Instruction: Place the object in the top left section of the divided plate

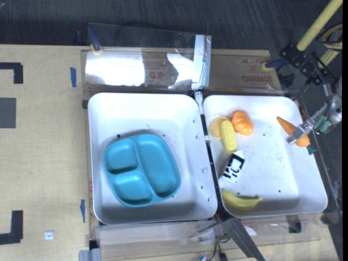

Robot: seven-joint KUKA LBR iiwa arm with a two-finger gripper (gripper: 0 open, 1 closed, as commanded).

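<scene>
A blue divided plate (142, 170) lies in the left bin (109, 105), with its small top left section (120, 155) bare. In the right bin (272, 170) an orange carrot (284, 124) lies by the right wall. My gripper (302, 135) comes in over that wall and sits right at the carrot's thick end, partly covering it. Whether it holds the carrot is not visible.
The right bin also holds an orange fruit (243, 122), a corn cob (229, 135), a pale yellow slice (216, 126), a black-and-white card (233, 167) and a banana (241, 200) at the front. A clear plastic panel (141, 64) stands behind the left bin.
</scene>
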